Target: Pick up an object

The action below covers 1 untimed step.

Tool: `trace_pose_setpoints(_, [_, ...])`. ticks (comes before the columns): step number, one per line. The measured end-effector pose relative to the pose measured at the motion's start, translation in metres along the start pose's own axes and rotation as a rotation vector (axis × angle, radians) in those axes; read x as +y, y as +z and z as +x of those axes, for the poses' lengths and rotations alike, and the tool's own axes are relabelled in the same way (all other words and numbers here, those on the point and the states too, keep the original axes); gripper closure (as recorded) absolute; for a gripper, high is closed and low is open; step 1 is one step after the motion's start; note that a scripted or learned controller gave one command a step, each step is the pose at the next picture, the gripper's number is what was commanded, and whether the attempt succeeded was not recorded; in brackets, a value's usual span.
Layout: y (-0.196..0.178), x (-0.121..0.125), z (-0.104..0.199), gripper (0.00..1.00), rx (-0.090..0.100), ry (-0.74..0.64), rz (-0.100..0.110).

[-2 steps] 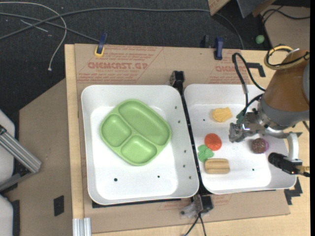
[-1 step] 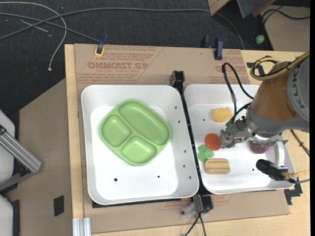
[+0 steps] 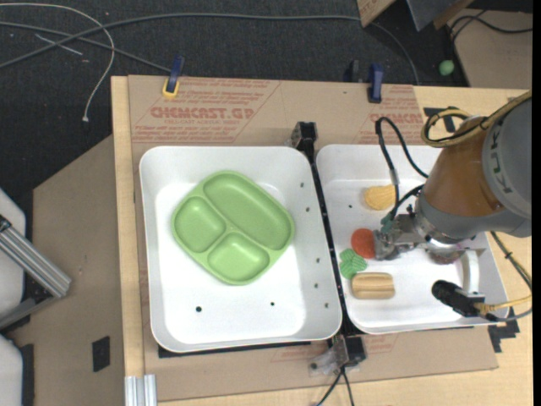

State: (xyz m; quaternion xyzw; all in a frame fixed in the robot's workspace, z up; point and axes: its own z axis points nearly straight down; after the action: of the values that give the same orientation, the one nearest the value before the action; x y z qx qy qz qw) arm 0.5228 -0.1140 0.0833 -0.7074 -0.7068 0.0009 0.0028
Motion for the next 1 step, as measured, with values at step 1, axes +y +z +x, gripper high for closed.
trace_pose_setpoints(1, [-0.0124,0.0011,-0.0001,1.0,0.0,0.001,-0.004])
